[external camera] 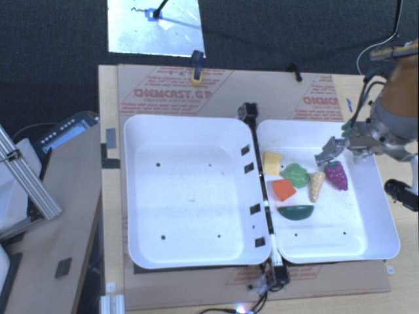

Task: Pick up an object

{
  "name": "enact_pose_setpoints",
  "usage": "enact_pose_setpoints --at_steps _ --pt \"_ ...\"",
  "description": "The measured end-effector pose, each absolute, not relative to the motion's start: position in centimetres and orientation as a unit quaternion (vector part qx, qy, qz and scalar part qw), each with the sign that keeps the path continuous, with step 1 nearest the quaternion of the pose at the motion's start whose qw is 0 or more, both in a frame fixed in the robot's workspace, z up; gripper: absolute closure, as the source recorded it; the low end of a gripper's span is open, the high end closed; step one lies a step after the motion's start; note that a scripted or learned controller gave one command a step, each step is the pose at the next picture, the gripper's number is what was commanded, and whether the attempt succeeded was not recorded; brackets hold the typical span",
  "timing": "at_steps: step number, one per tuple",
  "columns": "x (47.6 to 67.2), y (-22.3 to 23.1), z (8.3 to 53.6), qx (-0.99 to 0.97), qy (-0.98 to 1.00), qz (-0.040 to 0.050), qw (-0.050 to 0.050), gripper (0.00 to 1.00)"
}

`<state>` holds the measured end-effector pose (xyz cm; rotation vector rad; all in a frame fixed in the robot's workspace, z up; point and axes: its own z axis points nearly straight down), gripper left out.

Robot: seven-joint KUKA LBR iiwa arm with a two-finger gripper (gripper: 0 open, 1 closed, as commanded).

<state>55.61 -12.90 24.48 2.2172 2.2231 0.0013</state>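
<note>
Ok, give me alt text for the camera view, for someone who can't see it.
A grey robot arm reaches in from the right, its gripper hovering over the right white bin, which holds a yellow block, green piece, orange block, cone, purple grapes and dark green slice. The left white bin sits beside it.

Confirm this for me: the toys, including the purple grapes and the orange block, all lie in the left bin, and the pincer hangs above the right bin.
Not quite. In the camera view the grapes, the orange block and the other toys lie in the right bin, not the left bin. The rest holds: the pincer hangs above the right bin.
</note>
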Motion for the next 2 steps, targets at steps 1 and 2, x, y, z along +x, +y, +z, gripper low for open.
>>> enact_pose_setpoints --at_steps 1,2 --pt "55.7 -12.9 25.6 0.705 0.709 0.0015 0.002 1.0" --pt "48.1 -15.6 11.9 0.709 0.705 -0.0043 -0.006 1.0"
